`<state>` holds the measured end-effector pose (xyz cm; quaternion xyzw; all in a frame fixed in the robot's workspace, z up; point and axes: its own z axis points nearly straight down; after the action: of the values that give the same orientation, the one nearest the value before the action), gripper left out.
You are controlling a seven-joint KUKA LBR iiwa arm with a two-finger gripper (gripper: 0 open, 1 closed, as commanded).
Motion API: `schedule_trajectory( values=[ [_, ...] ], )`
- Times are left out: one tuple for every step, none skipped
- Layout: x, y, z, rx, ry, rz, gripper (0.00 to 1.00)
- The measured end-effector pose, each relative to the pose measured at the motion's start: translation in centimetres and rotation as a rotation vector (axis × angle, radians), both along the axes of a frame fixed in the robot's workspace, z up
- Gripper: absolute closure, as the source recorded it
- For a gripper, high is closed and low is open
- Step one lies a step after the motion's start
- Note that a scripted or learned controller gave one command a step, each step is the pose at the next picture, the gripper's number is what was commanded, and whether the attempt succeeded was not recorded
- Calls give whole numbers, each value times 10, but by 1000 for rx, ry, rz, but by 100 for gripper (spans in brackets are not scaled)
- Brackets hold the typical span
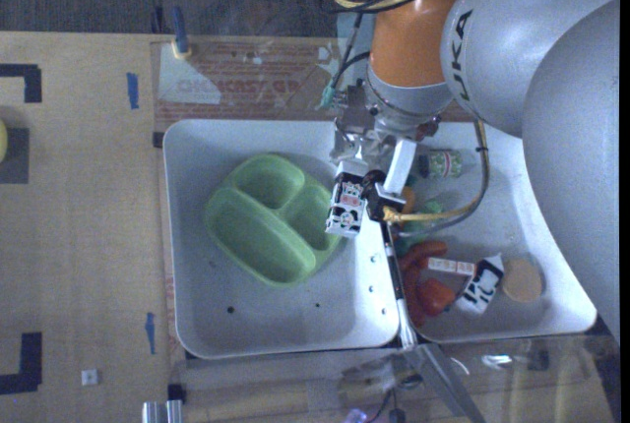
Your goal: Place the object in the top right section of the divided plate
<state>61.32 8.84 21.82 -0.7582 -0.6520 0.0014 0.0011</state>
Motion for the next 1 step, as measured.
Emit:
schedule_trajectory(
  values=[
    [53, 16, 8, 0, -4, 44, 100]
  ],
)
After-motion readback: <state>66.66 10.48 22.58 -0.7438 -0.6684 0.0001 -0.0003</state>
